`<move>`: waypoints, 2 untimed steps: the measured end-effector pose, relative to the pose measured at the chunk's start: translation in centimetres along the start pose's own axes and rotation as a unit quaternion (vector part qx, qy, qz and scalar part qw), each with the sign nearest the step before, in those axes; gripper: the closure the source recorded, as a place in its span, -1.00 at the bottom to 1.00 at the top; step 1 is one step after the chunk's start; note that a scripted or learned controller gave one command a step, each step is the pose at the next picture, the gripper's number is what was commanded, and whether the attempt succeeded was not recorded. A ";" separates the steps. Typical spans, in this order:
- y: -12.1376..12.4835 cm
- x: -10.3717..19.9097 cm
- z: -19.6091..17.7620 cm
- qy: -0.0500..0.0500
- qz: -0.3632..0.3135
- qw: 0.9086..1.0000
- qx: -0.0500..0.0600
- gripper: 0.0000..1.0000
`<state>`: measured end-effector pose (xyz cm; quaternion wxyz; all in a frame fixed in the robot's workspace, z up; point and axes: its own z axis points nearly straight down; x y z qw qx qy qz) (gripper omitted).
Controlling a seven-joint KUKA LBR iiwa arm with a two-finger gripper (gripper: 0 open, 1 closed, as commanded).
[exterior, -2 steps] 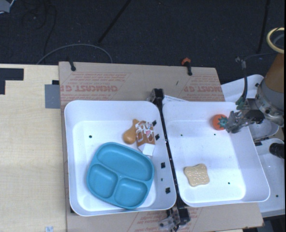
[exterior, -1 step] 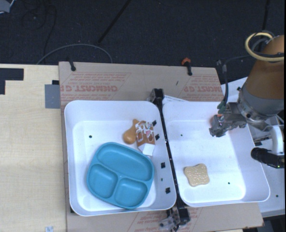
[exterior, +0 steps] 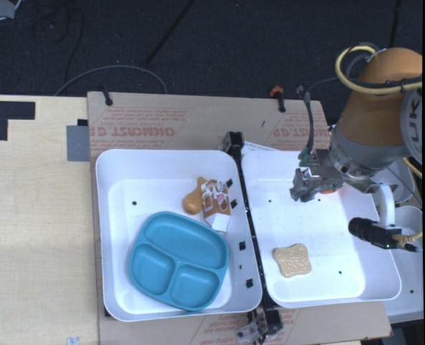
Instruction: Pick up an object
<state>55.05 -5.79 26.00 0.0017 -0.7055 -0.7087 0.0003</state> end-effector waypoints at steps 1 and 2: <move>-0.3 4.6 1.0 0.000 0.001 1.000 0.001 1.00; 0.0 9.9 2.7 0.000 0.000 1.000 0.002 1.00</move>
